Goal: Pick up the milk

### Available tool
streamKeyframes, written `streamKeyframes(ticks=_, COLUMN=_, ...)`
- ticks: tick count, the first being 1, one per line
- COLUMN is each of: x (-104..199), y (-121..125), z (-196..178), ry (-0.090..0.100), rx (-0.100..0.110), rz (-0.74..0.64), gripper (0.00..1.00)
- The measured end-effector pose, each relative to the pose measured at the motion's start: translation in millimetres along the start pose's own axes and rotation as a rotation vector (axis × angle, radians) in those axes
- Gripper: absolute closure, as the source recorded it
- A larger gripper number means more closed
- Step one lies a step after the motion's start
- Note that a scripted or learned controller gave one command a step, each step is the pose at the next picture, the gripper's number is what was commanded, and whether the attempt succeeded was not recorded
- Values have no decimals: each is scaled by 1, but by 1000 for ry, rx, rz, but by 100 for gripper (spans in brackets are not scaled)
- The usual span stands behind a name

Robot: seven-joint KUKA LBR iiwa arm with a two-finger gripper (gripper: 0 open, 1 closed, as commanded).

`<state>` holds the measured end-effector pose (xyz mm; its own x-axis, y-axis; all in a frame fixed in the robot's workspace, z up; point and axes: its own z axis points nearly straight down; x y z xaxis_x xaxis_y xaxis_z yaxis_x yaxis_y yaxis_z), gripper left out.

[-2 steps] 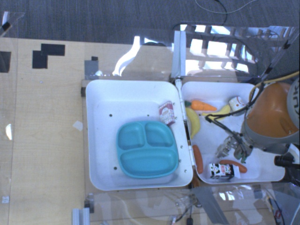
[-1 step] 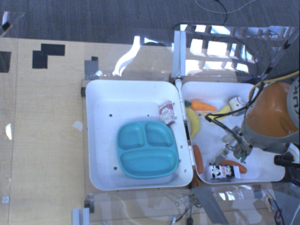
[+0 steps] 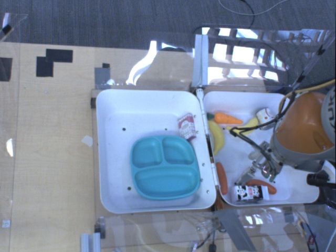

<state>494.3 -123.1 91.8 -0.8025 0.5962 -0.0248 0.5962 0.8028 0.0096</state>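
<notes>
The milk carton (image 3: pixel 248 192) is lying on its side at the six o'clock edge of the right bin (image 3: pixel 294 101), showing a black-and-white cow-patch print; any lettering on it is too small to read. The pincer (image 3: pixel 261 170) is hovering just above and beside it, toward twelve o'clock, and I cannot tell how wide it is standing. A hot dog (image 3: pixel 262 185) is lying touching the carton's upper right. A second sausage (image 3: pixel 222 178), a banana (image 3: pixel 216 136) and a carrot (image 3: pixel 228 118) are sitting toward nine and eleven o'clock. In the left bin (image 3: pixel 113 156), a blue divided plate (image 3: pixel 165 167) is resting beside a small red packet (image 3: pixel 187 126) with illegible print.
</notes>
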Motion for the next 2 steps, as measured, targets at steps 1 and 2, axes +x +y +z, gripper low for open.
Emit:
streamKeyframes(ticks=1, x=-2, y=-9, z=2, ry=16, rx=3, rz=214, gripper=0)
streamKeyframes(ticks=2, x=-3, y=-9, z=2, ry=15, rx=3, rz=214, gripper=0)
